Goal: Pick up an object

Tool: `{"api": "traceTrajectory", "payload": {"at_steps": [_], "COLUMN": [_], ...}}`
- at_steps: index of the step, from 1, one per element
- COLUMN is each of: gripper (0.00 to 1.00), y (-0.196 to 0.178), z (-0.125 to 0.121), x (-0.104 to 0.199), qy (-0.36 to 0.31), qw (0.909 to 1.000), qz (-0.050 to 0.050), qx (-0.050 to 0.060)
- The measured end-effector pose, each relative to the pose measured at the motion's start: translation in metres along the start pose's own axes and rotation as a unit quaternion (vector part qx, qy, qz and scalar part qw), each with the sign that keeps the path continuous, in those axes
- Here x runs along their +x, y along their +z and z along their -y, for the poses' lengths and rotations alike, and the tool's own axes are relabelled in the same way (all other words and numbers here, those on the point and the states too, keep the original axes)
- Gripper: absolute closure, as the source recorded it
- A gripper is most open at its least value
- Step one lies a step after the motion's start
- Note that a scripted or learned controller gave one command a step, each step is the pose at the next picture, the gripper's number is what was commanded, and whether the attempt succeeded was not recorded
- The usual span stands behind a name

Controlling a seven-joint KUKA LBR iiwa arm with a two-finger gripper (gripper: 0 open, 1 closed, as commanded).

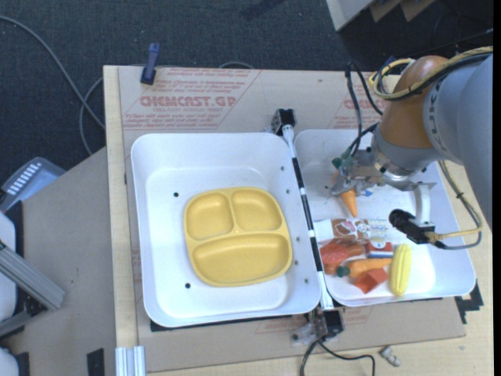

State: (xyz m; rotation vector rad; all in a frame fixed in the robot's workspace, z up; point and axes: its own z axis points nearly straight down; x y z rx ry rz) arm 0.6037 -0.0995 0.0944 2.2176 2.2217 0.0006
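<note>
My gripper [348,182] hangs over the upper left part of the right bin [450,276]. A small orange carrot [350,203] sits directly below it, its upper end meeting the gripper and its tip pointing toward the bin's front. Whether the carrot is held or lies on the bin floor cannot be made out. Near the front of the same bin lie a yellow corn cob [400,269], a red and orange heap of toy food [351,258] and a small printed packet [360,229].
The left bin [156,171] holds a yellow divided plate [237,235]. A black rail [301,202] runs between the two bins. The arm covers the right bin's back right part. A blue clip [149,63] lies on the cardboard behind the left bin.
</note>
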Motion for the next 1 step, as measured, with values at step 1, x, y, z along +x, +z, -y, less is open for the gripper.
{"api": "traceTrajectory", "payload": {"at_steps": [1], "gripper": [1.00], "y": [-0.0908], "z": [0.0152], "x": [0.0578], "qy": [0.000], "qw": [1.0000], "qz": [-0.001], "qx": [0.000]}}
